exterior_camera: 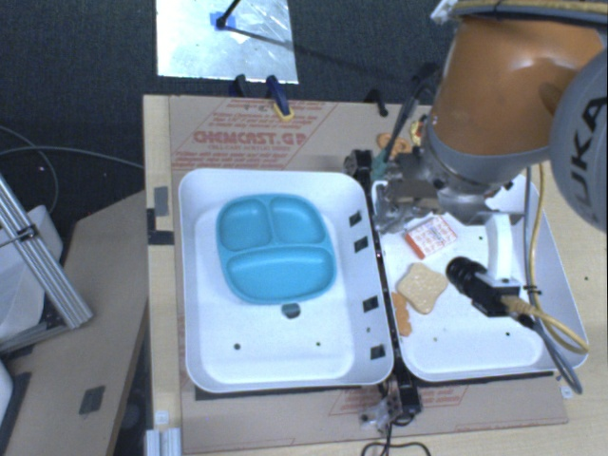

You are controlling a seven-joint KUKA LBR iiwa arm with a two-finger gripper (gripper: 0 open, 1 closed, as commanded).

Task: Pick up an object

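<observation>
The tool (pixel 388 198) hung low over the upper left corner of the right bin (pixel 475 359), close to the wall shared with the left bin (pixel 275 369). How far it was open could not be told, nor whether it touched anything. Just beside it lay a red-and-white packet (pixel 432 237), flat, its long axis slanting from lower left to upper right. Nearer the camera lay a toast (pixel 421 286), and touching it an orange stick (pixel 402 316) running along the wall. A blue plate (pixel 275 250) sat in the left bin.
</observation>
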